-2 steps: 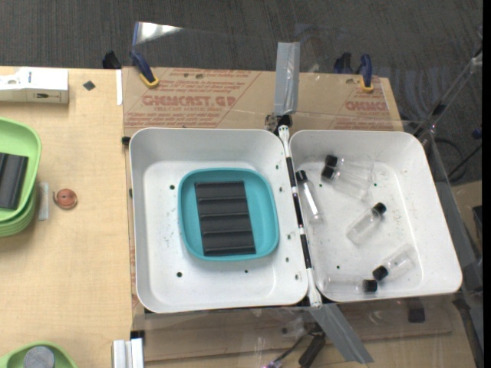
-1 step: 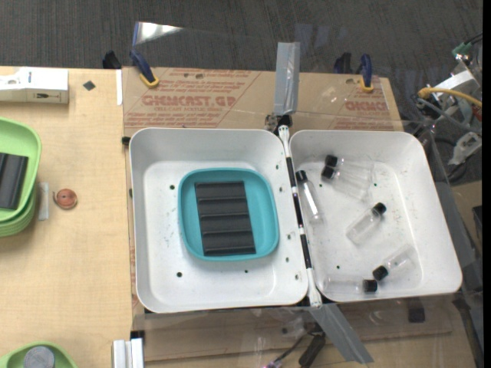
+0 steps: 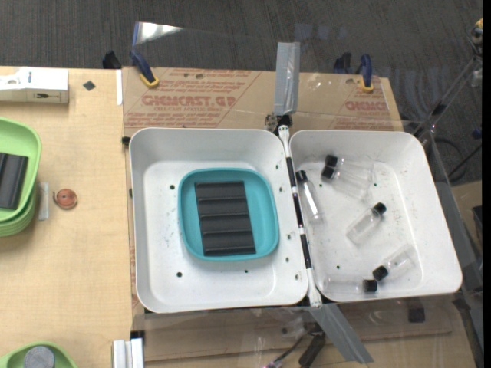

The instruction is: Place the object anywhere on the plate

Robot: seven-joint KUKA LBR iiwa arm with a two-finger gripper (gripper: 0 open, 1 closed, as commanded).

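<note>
A teal plate sits in the middle of the left white bin; a black ridged block lies on it. In the right white bin lie several clear vials with black caps: one along the left wall, one near the back, one in the middle and one at the front. A loose black cap rests near the front edge.
Brown cardboard with clamps lies behind the bins. On the wooden bench at the left are a green tray, a small orange disc and a white box.
</note>
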